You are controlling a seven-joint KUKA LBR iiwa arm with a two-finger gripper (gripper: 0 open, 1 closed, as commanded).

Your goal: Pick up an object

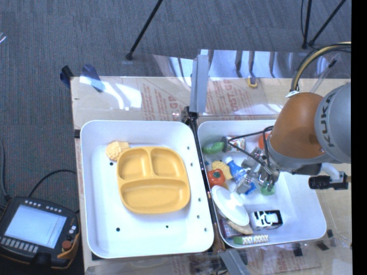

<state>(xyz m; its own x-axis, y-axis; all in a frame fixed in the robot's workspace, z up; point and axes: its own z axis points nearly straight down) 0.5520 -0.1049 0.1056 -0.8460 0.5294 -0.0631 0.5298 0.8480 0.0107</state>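
My gripper (251,181) hangs low over the middle of the right bin (304,216), under the orange wrist band. It is down among a clutter of small objects. A blue bottle-like item (234,168) lies right at its left side, and a small green piece (268,188) sits at its right. A red tomato-like toy (216,178) and a yellow item (218,166) lie just left of the blue one. Whether anything is held is hidden by the gripper body.
The right bin also holds a green item (213,147), a white disc (230,206), a black-and-white object (266,217) and a tan piece (241,228). In the left bin (94,211) lie a yellow divided plate (153,179) and a small yellow toy (116,149).
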